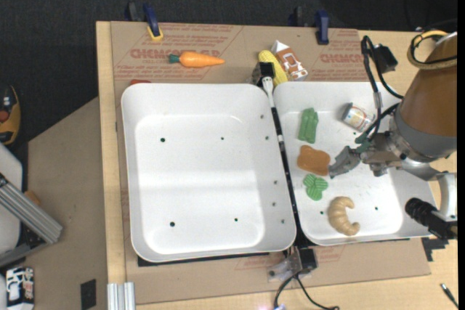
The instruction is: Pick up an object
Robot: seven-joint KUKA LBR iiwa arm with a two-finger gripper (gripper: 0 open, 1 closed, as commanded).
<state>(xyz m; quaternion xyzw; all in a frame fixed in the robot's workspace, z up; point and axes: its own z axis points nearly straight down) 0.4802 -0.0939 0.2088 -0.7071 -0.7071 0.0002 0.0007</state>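
Two shallow white bins are seen side by side on a cardboard-covered bench [218, 47]. The left bin [145, 112] is shown with a bare white floor marked by a few dark dots. The right bin [385, 225] is loaded with five items: a green block [309, 125] near its upper left, a small silver can [355, 115] toward the upper right, an orange-brown bread-like piece [313, 159] in the middle left, a green leafy piece [316, 187] just below it, and a tan croissant [343, 215] near the bottom edge.

The gripper [341, 164] is reached in from the right over the right bin, tip placed just beside the bread-like piece's right edge and above the leafy piece. Nothing is seen between its fingers; whether they are wide or narrow cannot be told, since the tip is dark and blurred. The grey arm with its orange band [436, 94] is seen over the bin's right side.

Outside the bins, an orange carrot [196, 60] is laid on the cardboard above the left bin, and a yellow corn cob [273, 65] with a small carton [293, 64] is lodged at the top of the gap between bins. Two blue clamps [152, 22] are fixed on the bench's far edge.
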